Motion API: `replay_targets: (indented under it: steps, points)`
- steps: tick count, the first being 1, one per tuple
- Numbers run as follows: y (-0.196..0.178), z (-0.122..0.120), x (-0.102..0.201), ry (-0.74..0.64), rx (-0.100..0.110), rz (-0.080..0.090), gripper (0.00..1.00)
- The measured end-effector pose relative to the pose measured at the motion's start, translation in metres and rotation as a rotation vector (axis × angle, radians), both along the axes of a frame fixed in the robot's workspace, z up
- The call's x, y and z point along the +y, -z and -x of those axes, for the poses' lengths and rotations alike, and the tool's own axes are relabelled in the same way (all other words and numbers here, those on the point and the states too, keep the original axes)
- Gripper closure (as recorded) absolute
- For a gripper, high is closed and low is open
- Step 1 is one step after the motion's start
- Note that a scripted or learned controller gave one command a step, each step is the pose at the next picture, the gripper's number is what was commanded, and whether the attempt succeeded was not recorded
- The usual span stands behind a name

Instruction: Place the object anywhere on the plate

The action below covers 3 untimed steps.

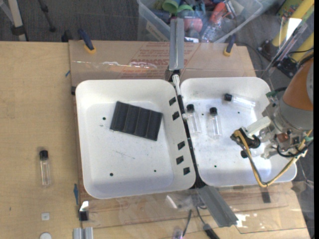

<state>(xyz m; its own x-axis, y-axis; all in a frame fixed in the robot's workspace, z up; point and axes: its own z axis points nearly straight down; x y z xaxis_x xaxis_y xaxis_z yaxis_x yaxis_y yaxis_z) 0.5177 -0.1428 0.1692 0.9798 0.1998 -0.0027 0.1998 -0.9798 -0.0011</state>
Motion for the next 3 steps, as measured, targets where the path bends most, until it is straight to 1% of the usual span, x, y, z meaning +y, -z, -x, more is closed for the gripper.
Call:
replay_targets:
  steps: [1,2,3]
  points:
    - [-0.025,-0.041,-0.030,-0.025,0.000,0.000,1.00]
    - [0.075,-0.031,-0.045,-0.005,-0.002,-0.007,1.00]
    - [0.018,-0.026,-0.060,0.001,-0.001,-0.001,1.00]
